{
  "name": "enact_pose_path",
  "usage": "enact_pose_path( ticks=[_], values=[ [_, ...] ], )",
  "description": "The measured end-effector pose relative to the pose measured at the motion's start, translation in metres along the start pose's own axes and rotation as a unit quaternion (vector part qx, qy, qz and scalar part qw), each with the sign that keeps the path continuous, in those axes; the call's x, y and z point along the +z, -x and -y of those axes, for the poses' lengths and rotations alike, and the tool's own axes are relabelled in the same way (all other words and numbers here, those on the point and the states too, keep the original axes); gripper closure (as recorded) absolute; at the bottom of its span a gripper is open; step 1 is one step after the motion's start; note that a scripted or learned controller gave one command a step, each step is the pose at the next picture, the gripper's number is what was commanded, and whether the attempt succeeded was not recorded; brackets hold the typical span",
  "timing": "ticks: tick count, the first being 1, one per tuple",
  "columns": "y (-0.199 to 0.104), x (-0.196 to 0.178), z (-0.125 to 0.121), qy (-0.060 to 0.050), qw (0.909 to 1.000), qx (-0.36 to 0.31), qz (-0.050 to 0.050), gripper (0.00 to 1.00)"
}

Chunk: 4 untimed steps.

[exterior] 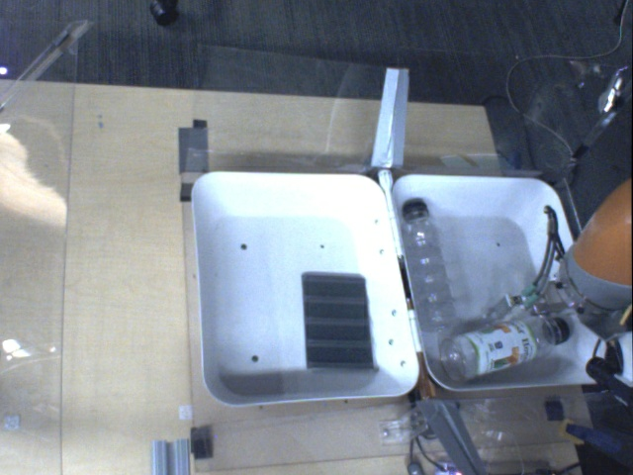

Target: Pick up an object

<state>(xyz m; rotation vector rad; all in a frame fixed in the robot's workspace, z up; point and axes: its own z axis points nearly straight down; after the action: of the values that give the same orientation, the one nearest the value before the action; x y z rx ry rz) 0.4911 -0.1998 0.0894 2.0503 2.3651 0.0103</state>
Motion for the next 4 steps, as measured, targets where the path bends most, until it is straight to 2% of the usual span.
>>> enact_pose_path(
  ticks=[1, 2, 3, 4],
  values=[
    [-0.045, 0.000, -0.042, 0.001, 0.9995, -0.033, -0.001, 0.00],
    [-0.053, -0.001, -0.106, 0.002, 0.9997, -0.020, 0.010, 0.00],
    [-0.057, -0.001, -0.008, 0.000, 0.9964, -0.085, 0.002, 0.00],
    [-0.064, -0.003, -0.048, 0.004, 0.9997, -0.016, 0.016, 0.00]
  ],
)
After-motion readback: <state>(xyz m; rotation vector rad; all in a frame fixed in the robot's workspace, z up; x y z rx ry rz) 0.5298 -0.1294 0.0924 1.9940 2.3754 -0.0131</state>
